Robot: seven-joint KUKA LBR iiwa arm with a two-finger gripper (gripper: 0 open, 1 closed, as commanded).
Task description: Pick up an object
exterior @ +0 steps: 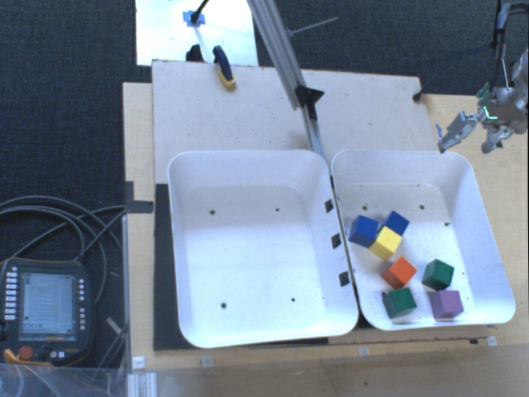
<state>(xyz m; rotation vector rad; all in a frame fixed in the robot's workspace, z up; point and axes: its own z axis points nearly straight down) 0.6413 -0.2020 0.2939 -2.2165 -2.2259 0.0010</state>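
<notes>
Claw point(474, 136) spread open, holding nothing, above right bin's point(483, 213) far right rim; blocks point(400, 270) clustered near side, far half open.

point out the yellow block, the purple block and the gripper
yellow block point(386, 242), camera view, on its top face
purple block point(446, 303), camera view, on its top face
gripper point(473, 136), camera view, midway between its fingertips
</notes>
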